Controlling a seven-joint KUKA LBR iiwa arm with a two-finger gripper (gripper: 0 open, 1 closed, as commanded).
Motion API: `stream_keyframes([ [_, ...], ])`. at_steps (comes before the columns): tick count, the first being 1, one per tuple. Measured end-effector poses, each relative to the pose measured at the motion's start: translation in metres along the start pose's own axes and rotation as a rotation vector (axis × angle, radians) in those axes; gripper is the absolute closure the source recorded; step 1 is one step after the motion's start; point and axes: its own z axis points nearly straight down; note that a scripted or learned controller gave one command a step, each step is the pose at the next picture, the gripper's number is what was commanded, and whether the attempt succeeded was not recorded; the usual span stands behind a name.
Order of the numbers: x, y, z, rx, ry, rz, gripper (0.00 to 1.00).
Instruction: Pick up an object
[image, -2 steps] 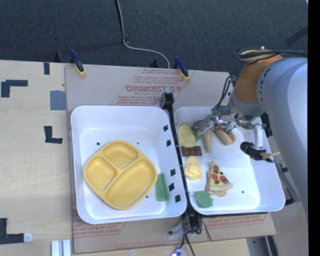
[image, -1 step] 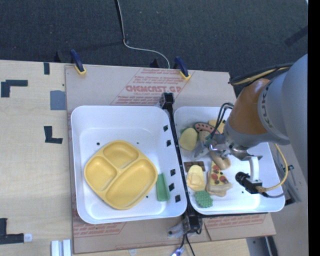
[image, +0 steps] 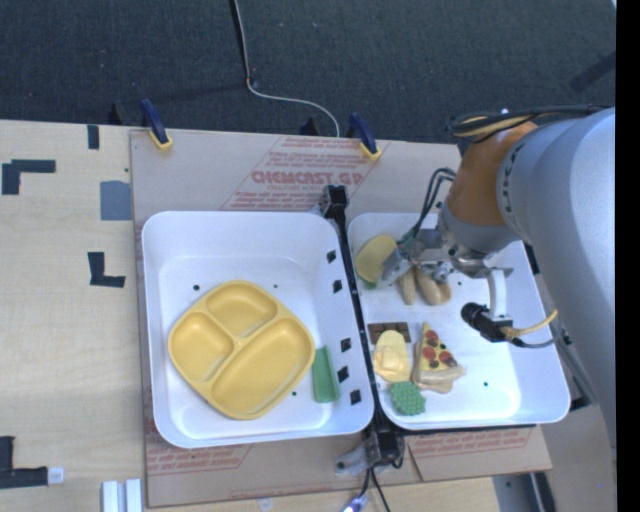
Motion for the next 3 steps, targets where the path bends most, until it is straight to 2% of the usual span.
stream_keyframes([
  [1, 0.005, 0.046, 0.001, 0.026, 0.001, 0.003, 0.00],
  [2, 0.004, 0.045, -0.010, 0.029, 0.000, 0.004, 1.00],
  [3, 0.072, 0.005, -0.101, 0.006, 0.008, -0.004, 1.00],
])
